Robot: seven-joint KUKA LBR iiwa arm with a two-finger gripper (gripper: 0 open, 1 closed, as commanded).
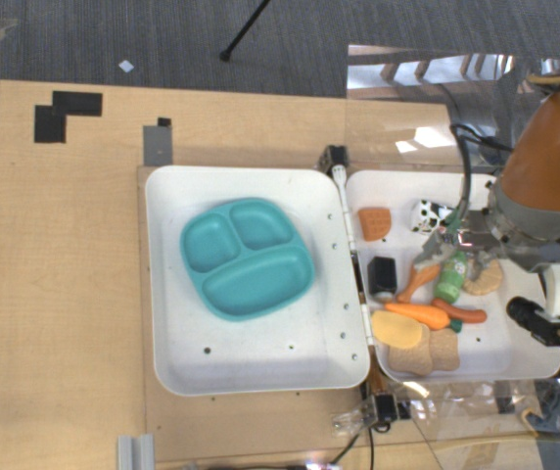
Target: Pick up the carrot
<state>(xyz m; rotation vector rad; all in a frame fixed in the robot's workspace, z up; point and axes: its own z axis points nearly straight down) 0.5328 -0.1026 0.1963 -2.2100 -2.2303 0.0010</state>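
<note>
Carrot [418, 312]: smooth orange taper, lying just below gripper [453, 253]; green bottle [451, 280] between. Grip state: cannot tell.

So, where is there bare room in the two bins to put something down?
Left white bin: bare floor all around the teal divided plate, widest along the near edge. Right white bin: crowded middle, where orange carrot, green bottle and gripper cluster; little bare floor.
</note>
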